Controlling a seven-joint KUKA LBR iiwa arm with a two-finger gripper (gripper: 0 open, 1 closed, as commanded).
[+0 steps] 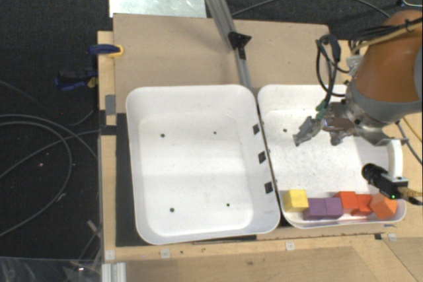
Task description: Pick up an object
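Gripper (316,131) hangs over the right bin (277,102), near its middle, reaching in from 3 o'clock. Finger state: cannot tell. Nothing visible in its grasp. Blocks lie in a row along the bin's 6 o'clock wall: yellow block (295,199), purple block (324,208), red block (355,202), orange block (383,207). Left bin (142,102) alongside.

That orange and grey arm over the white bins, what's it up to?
The robot arm reaches in from the right, its end effector over the right bin with nothing between its fingers. Its targets sit along that bin's near edge: a yellow block, a purple block and orange blocks. The left bin sits alongside.
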